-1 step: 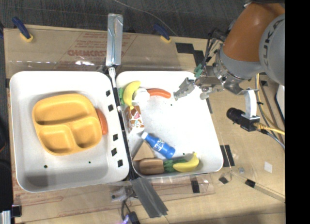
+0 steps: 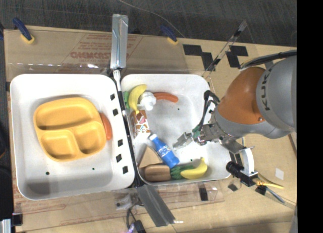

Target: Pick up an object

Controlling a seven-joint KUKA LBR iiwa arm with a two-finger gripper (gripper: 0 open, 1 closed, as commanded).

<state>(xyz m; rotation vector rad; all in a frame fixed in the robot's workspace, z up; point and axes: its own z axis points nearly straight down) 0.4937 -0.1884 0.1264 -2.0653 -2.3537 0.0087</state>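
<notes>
hand (image 2: pixel 182 140): grip state unclear | over right bin (image 2: pixel 194 83) bare floor | blue bottle (image 2: pixel 163 151) just beside

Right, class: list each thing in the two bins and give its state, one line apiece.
Yellow tray: flat in left bin.
Blue bottle: lying on its side, right bin.
Banana: lying at front wall.
Gripper: low over right bin, beside the bottle.

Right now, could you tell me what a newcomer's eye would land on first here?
Probably the bright yellow divided plastic tray, which takes up much of the left white bin. Next, the grey arm's orange band at the right, above the right white bin, where a blue bottle lies among toy foods.
</notes>
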